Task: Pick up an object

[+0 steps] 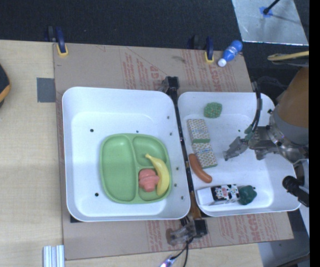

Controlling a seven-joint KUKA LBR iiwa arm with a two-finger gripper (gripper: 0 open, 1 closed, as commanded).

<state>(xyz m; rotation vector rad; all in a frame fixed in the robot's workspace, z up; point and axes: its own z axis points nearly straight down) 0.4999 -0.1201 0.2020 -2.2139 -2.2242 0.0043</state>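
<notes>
My gripper (233, 148) hovers over the middle of the right bin (260, 105), reaching in from the right with its fingers pointing left. The fingers stand open with nothing between them. Just left of the fingertips lies a patterned green-and-white block (201, 142). An orange sausage (199, 168) lies below that block. A round green piece (213, 110) rests near the bin's far wall. At the near wall sit a black-and-white spotted toy (225, 193) and a dark green lump (246, 194).
The left bin (82, 149) holds a green divided plate (115, 166) bearing a banana (160, 174) and a pink piece (147, 179). A blue-capped bottle (229, 53) lies behind the bins. Clamps hold the cardboard at the back edge.
</notes>
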